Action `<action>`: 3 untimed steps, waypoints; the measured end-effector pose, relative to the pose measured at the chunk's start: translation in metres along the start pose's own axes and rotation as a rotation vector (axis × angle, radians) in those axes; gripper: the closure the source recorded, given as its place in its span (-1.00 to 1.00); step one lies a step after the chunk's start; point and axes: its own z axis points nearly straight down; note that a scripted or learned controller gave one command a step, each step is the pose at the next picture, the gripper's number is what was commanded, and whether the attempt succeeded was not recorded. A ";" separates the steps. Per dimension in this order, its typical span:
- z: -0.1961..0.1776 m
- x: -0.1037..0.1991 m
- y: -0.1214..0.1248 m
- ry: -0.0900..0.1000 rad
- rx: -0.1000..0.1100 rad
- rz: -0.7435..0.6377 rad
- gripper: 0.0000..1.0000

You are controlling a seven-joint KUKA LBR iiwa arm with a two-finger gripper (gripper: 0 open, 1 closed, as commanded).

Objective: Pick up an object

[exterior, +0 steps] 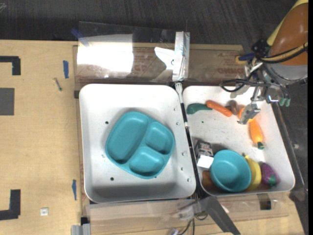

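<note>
Nearest you, at the bottom of the right-hand white bin (288,166), sits a round teal plastic bowl (231,170), and pressed against its right side you will find a yellow rounded toy (254,173) with a purple toy (268,174) just beyond it. Tucked under the bowl's left edge is a brownish item (207,180), too hidden to identify, and just above the bowl lies a small dark packet with a white label (204,152). Farther up the same bin you can see an orange toy carrot with a green tip (256,133) lying near the right wall, a second, slimmer orange carrot (219,108) lying aslant near the top, and a teal scoop-like piece (196,108) touching its left end. Your grey two-finger gripper (248,113) hangs over the upper right part of this bin, between the two carrots, with cables and the orange band of the arm (288,31) above it; you cannot tell from this angle whether it is spread or closed, and nothing is visibly held. Across the divider, the left white bin (93,131) holds a teal three-compartment plastic tray (140,143) lying flat near its middle.
</note>
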 end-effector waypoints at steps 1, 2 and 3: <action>0.099 0.020 -0.037 -0.005 0.001 -0.015 -1.00; 0.088 0.018 -0.036 -0.012 0.003 -0.017 1.00; 0.089 0.018 -0.036 -0.011 0.002 -0.017 -1.00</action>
